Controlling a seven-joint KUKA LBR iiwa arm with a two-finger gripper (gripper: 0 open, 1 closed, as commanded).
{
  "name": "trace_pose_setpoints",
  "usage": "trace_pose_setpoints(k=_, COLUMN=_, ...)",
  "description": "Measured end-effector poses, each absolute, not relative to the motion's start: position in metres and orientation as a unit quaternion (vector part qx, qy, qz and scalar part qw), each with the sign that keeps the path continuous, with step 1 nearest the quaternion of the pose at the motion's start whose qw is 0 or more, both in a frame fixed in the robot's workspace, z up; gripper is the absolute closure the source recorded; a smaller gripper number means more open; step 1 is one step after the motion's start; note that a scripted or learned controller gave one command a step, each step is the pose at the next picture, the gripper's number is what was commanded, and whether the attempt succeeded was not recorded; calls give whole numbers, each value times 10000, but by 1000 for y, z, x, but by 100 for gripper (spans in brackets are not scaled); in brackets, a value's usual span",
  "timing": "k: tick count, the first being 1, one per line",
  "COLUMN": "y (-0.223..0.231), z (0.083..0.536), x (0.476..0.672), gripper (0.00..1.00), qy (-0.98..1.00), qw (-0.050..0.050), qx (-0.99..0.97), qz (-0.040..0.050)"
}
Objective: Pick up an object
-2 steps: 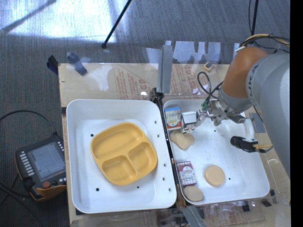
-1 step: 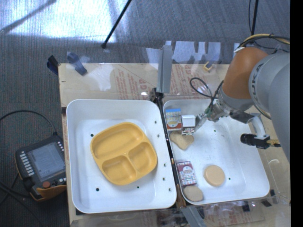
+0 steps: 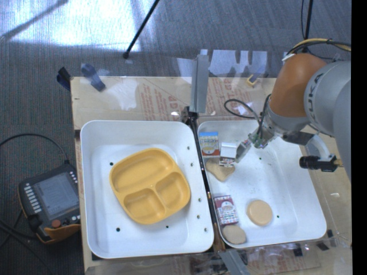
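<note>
The gripper (image 3: 228, 154) hung low over the far left part of the right bin (image 3: 298, 211), reaching in at a slant from the grey arm (image 3: 321, 99) with its orange band up and to the right of it. Whether its fingers were spread or closed could not be told from the camera view, and nothing could be seen clearly held between them. Directly under the gripper, touching or nearly touching its tip, lay a pale tan, roughly heart-shaped flat piece (image 3: 221, 170). Just to the left of the gripper, against the bin's left wall, stood a small blue-and-white carton (image 3: 209, 143). Farther toward the near edge from the gripper lay a small red-and-white box (image 3: 226, 209), and just past that a round tan disc (image 3: 234, 234) at the bin's near left corner. A second, paler round disc (image 3: 260, 212) lay toward the near side and a little to the right of the gripper, well apart from it. Well to the left of the gripper, across the divide between the bins, the left bin (image 3: 97, 148) held a yellow divided plate (image 3: 150, 185) with three compartments, lying flat near its middle.
</note>
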State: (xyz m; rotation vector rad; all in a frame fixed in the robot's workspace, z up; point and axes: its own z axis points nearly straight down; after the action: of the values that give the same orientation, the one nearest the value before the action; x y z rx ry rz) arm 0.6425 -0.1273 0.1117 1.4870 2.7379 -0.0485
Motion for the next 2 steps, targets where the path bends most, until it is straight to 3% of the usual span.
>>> trace_pose_setpoints(k=1, y=-105, z=91, x=606, gripper=0, qy=8367, qw=43, qx=5476, qz=9)
trace_pose_setpoints(k=2, y=-99, z=90, x=617, gripper=0, qy=8986, qw=41, qx=4388, qz=-5)
